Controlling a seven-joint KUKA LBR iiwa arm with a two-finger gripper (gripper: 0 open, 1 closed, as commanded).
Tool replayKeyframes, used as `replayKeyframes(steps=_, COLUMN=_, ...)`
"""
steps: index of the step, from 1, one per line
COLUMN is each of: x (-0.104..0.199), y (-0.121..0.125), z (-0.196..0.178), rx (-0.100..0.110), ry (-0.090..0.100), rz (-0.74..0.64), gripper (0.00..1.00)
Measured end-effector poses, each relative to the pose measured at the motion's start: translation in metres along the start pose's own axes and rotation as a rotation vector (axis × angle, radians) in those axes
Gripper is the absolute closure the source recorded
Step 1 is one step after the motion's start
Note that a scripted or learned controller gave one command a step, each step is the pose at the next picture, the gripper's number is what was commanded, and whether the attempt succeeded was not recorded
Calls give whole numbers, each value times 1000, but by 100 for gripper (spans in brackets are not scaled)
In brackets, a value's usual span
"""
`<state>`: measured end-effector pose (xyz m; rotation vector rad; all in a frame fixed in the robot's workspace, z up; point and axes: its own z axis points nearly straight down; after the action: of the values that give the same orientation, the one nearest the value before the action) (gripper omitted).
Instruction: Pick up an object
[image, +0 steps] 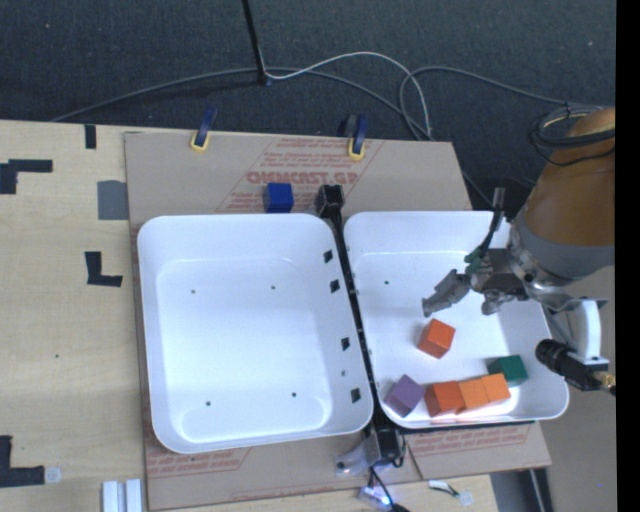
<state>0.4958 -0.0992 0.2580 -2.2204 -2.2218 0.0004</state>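
Overhead, the grey arm with its orange band reaches in over the right bin, one of two shallow white bins set side by side on a cardboard sheet on the table. Its gripper hangs above the middle of that bin, fingers spread apart with nothing between them.

Taking the right bin as the landmark: a lone orange cube lies on its floor near the centre, just below the gripper in the picture and tilted a little; whether the two touch cannot be told. Along the bin's near wall sits a row of blocks: a purple cube at the left end, then a darker orange block and a lighter orange block pressed side by side, with a green block at the right end just behind the lighter one.

The left bin adjoins it, joined along a black strip with clips. Beyond the bins' far walls, a blue cube rests on the cardboard sheet, which two blue-and-yellow clamps pin at its far edge. Cables run across the dark floor behind.
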Motion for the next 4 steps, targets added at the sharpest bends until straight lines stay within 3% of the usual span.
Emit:
replayKeyframes(steps=1, x=15, y=26, z=37, rx=2, ry=0, rz=9, gripper=0)
replayKeyframes(steps=2, x=-32, y=56, z=29, rx=-1, ry=-1, rz=3, gripper=0)
replayKeyframes(steps=3, x=-46, y=45, z=175, rx=9, ry=1, rz=2, gripper=0)
replayKeyframes(steps=4, x=-46, y=48, z=159, rx=-1, ry=0, rz=0, gripper=100)
